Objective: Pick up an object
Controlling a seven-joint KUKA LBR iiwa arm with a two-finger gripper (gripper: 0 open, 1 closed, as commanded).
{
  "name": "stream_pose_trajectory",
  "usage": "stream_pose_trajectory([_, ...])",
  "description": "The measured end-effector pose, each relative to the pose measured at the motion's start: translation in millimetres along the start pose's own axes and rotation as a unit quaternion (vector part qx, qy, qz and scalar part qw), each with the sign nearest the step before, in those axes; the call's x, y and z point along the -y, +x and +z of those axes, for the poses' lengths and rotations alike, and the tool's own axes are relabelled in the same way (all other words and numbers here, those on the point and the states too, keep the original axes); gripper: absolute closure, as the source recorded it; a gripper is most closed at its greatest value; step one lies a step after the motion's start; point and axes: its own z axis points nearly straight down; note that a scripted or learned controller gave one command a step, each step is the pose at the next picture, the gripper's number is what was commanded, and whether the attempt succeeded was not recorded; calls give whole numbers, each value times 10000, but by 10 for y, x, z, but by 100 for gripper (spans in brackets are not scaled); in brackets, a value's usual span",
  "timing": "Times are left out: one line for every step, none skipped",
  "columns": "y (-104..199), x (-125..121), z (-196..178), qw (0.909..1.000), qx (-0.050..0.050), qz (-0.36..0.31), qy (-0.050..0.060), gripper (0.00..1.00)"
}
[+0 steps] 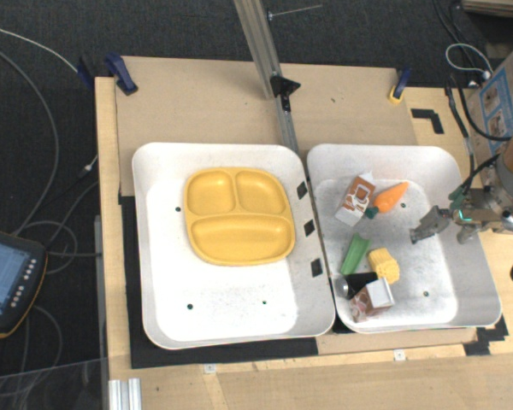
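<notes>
Over the right bin (436, 165), the arm is reaching in from the right edge, its wrist lying roughly level and the hand (443, 227) pointing leftward just above the bin's right half. The two dark fingers (427, 226) are standing apart, spread, with nothing between them; a small teal glow is showing at the hand's base.

Left of the hand, well apart from it, an orange carrot (391, 196) with a green stub is lying tilted, tapered and smooth, touching a small white and brown carton (355, 200) on its left. Below the carton a flat green stick (355, 254) is leaning diagonally, and just right of it a yellow corn (384, 266), knobbly in texture, is resting. Under those, near the bin's lower rim, a dark bottle-like piece (356, 282) and a brown and white box (375, 300) are lying together.

The bin itself is shallow, white, with rounded corners and a speckled floor. Left of it, a second white bin (154, 229) is sitting side by side with it, carrying a glossy yellow plate (238, 215) divided into three compartments, two small above one wide. Both bins are resting on a pale wooden desk (197, 101), with a grey metal post (255, 20) rising from behind them.
</notes>
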Motion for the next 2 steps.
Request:
stream_pose_trajectory([-1,-1,0,10000,2,2,-4,0])
stream_pose_trajectory([55,-87,525,10000,-6,0,26,0])
